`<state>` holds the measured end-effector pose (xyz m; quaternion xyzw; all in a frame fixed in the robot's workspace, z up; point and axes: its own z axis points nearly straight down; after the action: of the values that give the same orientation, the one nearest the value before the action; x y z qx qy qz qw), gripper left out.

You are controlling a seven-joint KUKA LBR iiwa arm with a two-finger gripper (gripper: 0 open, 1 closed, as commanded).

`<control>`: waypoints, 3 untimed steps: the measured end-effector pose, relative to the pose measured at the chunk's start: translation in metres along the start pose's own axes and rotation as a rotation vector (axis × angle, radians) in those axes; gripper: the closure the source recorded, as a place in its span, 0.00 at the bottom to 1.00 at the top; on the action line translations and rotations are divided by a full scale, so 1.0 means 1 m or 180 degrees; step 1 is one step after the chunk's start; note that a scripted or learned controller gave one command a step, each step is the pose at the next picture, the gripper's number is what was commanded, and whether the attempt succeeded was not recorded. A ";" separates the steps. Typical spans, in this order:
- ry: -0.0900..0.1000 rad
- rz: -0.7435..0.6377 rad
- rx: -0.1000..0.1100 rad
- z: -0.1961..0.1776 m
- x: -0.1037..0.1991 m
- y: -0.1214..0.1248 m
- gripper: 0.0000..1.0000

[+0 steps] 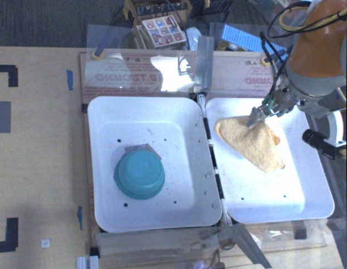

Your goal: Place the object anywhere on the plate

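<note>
Two shallow white bins are sitting side by side on the bench, a left bin and a right bin. One teal plate is lying in the left one. One tan cloth is lying in the right one. One arm is reaching in, carrying one gripper.

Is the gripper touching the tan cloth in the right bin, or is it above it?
Cannot tell. In the camera view the gripper overlaps the top edge of the tan cloth in the right bin, but the slanted look-down hides any gap or contact.
</note>
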<state>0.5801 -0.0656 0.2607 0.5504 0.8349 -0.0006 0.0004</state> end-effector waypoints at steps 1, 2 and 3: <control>0.0005 -0.0370 0.0000 0.029 0.055 0.020 1.00; 0.0005 -0.0289 0.0000 0.025 0.116 0.003 1.00; 0.0006 -0.0476 0.0004 0.053 0.181 0.025 1.00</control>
<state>0.5319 0.1102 0.2072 0.4865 0.8737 -0.0007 -0.0008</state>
